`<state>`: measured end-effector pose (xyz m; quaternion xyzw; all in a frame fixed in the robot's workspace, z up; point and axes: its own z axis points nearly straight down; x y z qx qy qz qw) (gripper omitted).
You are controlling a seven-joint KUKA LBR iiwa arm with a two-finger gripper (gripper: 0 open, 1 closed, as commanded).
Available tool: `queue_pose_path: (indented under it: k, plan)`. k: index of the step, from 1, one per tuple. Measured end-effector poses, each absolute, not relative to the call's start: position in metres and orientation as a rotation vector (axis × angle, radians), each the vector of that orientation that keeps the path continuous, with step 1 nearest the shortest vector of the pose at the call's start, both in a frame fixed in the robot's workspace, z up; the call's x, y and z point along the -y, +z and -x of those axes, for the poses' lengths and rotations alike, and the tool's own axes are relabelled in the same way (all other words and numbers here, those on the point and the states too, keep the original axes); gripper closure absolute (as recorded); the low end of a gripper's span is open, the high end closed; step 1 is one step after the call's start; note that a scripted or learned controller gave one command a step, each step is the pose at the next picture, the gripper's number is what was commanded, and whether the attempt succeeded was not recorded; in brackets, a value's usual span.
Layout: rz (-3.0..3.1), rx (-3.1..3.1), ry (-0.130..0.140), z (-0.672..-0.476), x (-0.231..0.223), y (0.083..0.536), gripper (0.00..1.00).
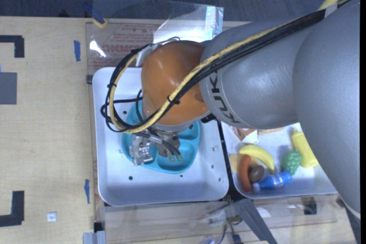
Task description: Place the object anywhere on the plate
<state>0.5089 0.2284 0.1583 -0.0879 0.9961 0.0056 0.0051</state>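
The gripper (153,151) hangs low over the blue plate (191,146) in the left bin (114,180), its metal fingers (140,152) pointing down toward the plate's left half. The arm's orange band (166,83) and grey body (274,77) cover most of what lies under them, so how far the fingers are spread cannot be told, and nothing can be made out between them.

The plate is light blue with raised dividers, sitting near the middle of the left bin; only its lower and right parts show past the wrist. A black and yellow cable (123,106) loops from the wrist over the bin's left side.

The loose things lie in the right bin (320,186), well apart from the fingers: a yellow banana (258,154) near that bin's left edge, a brown-red piece (246,174) just below it, a blue bottle (274,182) at the lower edge, a green bunch of grapes (291,162) beside it, and a yellow piece (303,148) toward the right.
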Motion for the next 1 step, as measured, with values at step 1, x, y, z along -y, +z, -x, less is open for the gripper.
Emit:
queue_pose_path:
  k: [1]
  plan:
    - [0.805,-3.028,0.005,-0.4904,-0.2259,0.232,1.0]
